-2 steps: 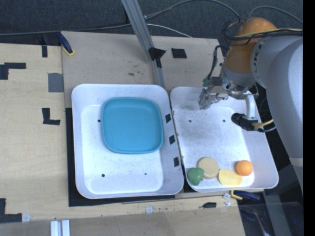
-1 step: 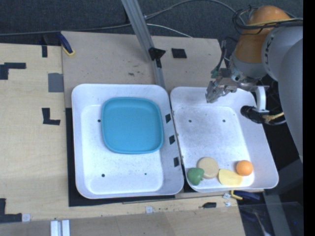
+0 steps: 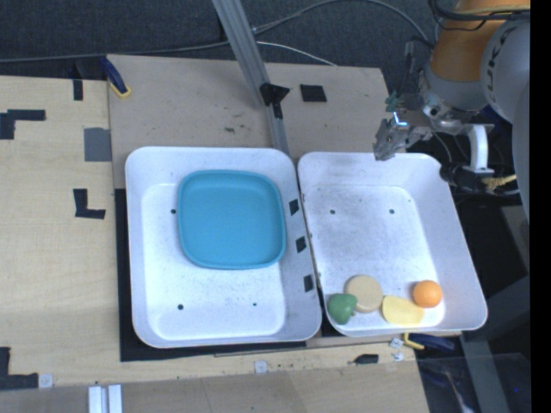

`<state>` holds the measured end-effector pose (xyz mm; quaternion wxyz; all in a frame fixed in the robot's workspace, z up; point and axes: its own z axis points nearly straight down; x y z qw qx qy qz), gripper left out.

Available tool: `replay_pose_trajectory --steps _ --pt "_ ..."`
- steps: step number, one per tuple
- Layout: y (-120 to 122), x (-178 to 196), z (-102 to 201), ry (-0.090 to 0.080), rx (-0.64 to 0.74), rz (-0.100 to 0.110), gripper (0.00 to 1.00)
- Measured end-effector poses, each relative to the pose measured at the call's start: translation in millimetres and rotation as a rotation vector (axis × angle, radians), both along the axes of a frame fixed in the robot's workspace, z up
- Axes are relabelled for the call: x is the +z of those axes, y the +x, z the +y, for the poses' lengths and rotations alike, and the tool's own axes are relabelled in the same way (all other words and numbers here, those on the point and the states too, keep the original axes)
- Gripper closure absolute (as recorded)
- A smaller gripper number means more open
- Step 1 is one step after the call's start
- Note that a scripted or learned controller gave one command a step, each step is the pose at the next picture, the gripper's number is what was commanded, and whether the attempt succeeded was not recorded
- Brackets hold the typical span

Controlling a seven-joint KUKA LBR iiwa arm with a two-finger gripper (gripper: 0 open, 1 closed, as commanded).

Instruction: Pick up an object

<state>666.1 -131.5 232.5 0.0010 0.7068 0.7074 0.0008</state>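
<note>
The gripper (image 3: 389, 142) hangs over the far edge of the right bin (image 3: 379, 231), close to that bin's far left corner — nothing sits between its fingers, and whether they are spread or pressed together I cannot tell from this slanted view.

The candidates lie well apart from it, huddled along the right bin's near edge: a small green piece (image 3: 341, 307) at the left, a round tan disc (image 3: 364, 292) touching it, a yellow piece (image 3: 402, 311) just beside the disc, and an orange ball (image 3: 427, 293) nearest the near right corner. In the left bin (image 3: 155, 256) a blue square plate (image 3: 231, 218) rests toward the far side.

All four small things look like light toy food, probably smooth and fairly stiff, so slipping is the worry rather than crushing. The ball would likely roll away from a glancing touch; it wants a hold across its widest part. The disc seems the steadier choice — low and flat — though its neighbours crowd both sides, leaving little room for fingers. The plate's thin rim looks hard to pinch from above.
</note>
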Motion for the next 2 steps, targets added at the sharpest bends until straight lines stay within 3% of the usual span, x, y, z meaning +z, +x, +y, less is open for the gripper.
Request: replay_pose_trajectory --steps 1,2 --pt "0.4 34.7 0.3 0.000 0.000 0.000 1.00" --pt "-10.4 39.0 48.8 0.001 0.002 0.003 1.00"
